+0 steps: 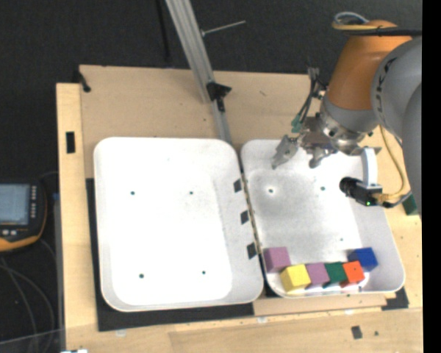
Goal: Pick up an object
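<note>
Several small blocks lie along the near edge of the right bin [309, 197]: a purple one [277, 257], a yellow one [295, 276], another purple one [317, 273], a green one [334, 272], an orange one [352, 272] and a blue one [364, 257]. My gripper [299, 156] hangs over the far end of that bin, well away from the blocks. Its two fingers [282, 154] are spread apart with nothing between them.
The left bin [165, 219] lies beside the right one. A slanted metal rail [198, 57] runs from the top down to the gap between the bins. A handheld pendant [11, 212] rests off the bench at the left.
</note>
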Controlling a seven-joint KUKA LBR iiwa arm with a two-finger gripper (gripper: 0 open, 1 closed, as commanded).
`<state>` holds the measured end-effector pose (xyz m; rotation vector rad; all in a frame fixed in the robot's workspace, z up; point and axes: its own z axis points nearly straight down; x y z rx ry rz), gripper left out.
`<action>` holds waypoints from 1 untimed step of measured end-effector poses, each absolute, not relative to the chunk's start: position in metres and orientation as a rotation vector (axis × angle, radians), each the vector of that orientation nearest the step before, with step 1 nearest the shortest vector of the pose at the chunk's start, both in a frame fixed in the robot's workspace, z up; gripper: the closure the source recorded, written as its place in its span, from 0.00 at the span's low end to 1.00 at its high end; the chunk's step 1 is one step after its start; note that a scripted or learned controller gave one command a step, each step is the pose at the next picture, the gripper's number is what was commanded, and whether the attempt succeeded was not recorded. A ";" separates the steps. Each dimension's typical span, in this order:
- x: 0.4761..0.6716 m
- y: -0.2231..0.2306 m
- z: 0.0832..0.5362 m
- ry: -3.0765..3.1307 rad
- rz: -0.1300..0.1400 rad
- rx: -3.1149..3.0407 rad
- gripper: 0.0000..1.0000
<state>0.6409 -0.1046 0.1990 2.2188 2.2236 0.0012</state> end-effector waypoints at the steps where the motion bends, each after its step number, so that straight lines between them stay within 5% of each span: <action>1: 0.642 -0.105 0.210 2.223 0.004 2.216 1.00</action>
